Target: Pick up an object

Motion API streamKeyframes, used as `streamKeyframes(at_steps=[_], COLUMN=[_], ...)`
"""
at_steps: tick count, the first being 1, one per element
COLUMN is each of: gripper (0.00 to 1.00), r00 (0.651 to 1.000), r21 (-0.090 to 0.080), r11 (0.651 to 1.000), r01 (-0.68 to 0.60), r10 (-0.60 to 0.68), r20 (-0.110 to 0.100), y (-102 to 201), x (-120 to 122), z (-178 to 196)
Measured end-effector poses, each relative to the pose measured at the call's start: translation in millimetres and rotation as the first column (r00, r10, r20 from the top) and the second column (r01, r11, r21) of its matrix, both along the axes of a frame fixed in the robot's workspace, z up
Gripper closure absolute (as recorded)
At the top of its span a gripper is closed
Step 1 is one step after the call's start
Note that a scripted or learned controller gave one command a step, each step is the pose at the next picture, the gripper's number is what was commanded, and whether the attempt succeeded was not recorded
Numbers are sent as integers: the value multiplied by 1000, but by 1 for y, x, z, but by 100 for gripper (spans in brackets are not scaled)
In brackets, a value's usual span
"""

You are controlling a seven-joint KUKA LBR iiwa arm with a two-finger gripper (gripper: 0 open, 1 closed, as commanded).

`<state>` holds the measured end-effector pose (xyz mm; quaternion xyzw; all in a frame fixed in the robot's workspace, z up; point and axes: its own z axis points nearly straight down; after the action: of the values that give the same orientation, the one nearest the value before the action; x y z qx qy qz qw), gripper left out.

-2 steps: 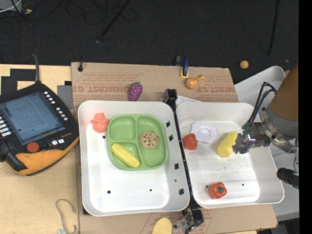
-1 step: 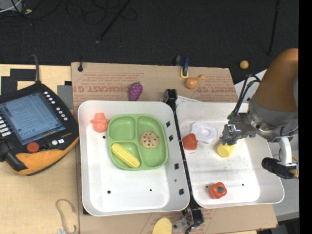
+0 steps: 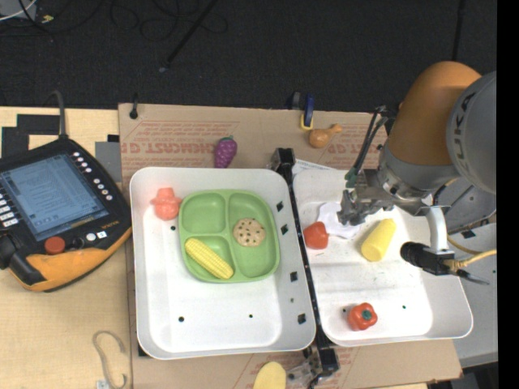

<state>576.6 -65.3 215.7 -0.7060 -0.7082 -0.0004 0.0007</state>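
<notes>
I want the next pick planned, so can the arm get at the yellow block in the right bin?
Probably yes. The yellow block lies bare on the bin floor just right of the tool, with nothing on top of it.

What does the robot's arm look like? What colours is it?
The arm is big, round and grey, with a shiny orange band like a dome on top. Dark letters mark its grey side. Its gripper is dark metal, with thin black cables running up from it. A black part with a yellowish cable sticks out lower down.

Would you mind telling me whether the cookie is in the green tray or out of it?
In: the cookie lies in the green tray's right-hand compartment.
</notes>
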Motion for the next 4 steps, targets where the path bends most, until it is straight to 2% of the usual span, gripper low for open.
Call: streamKeyframes(at_steps=[2,3,4], gripper=[100,100,100], r00=[1000,1000,1000], r21=[0,-2,-3], r11=[1000,1000,1000], r01=[1,5,4], r10=[-1,-5,-4], r20=[1,-4,-1], y=[77,85,74], x=[67,55,62], z=[19,4,4])
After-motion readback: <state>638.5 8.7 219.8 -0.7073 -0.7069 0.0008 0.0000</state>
